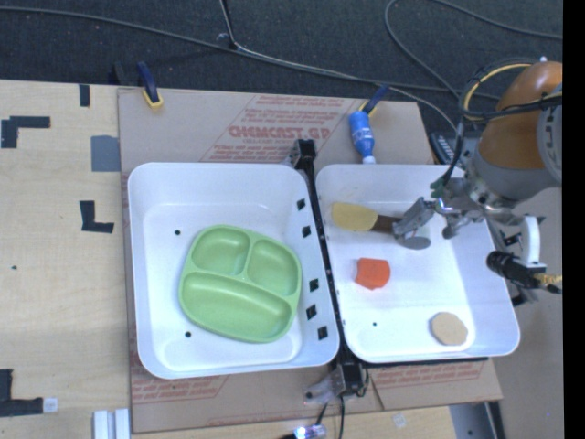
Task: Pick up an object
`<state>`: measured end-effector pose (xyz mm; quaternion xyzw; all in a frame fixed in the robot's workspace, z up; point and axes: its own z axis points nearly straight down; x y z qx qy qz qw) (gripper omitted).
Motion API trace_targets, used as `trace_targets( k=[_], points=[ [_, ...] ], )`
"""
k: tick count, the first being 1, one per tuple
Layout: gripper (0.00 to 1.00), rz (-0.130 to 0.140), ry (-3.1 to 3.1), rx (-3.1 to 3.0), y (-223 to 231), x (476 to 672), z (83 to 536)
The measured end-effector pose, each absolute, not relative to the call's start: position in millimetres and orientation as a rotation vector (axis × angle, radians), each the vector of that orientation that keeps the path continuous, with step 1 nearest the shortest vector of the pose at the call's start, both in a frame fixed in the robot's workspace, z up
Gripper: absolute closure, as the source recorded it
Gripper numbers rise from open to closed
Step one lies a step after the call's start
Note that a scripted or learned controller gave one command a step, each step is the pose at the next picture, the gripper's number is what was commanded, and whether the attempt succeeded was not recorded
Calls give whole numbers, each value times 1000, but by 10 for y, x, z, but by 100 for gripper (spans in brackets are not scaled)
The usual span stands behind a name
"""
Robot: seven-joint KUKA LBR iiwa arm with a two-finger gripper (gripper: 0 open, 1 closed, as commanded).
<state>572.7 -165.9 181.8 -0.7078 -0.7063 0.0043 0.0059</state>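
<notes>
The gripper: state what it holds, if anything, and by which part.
Nothing. The gripper hangs open above the right bin, beside the yellow piece, with nothing between its fingers.

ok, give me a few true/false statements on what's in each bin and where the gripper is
1. The green divided plate lies in the left bin. True.
2. The orange block sits on the green divided plate. False: it lies in the right bin.
3. The gripper is over the right bin. True.
4. The tan round piece is in the right bin's far corner. False: it lies near the front edge.
5. The yellow object lies in the right bin. True.
</notes>
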Motion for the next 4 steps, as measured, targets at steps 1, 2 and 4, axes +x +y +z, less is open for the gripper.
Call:
trace_targets(
  k=[1,2,4],
  points=[
    [0,2,-2222,-2219,-1657,5760,1891],
    [0,6,-2220,-2217,-1643,5748,1247],
    [100,1,-2227,-2223,-1643,5761,962]
  ],
)
